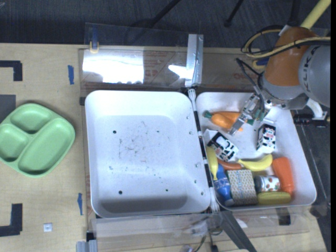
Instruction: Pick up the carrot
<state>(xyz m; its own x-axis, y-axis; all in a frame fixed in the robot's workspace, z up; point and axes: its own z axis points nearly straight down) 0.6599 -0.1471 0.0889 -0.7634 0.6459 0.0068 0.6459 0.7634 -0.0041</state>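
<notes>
Orange tapered carrot [224, 119] lies in right bin [302, 140]; pincer [247, 117] beside it, grip state unclear

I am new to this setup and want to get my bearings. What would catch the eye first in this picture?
The right bin is crowded with toys: a carrot at its far end, a banana in the middle, and black-and-white pieces. The grey arm's hand hangs right at the carrot's right end. A green divided plate sits alone on the bench at far left.
</notes>
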